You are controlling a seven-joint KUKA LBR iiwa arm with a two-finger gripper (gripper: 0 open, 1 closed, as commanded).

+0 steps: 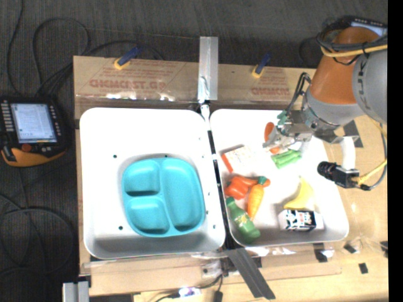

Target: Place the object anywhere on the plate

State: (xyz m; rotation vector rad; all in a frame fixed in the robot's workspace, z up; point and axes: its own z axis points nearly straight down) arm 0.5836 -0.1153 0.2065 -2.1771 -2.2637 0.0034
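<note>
We see the turquoise plate (165,195) lying in the left bin (101,131), three compartments facing up. In the right bin (334,231) lie a green piece (286,159), a carrot (255,198), a banana (301,194), a black-and-white carton (298,219) and other toy foods. The gripper (288,137) hangs just above the green piece; we cannot tell how it is set.

Open room over the turquoise plate (164,195) (left bin), toys (247,194) crowding the right bin (334,228).
</note>
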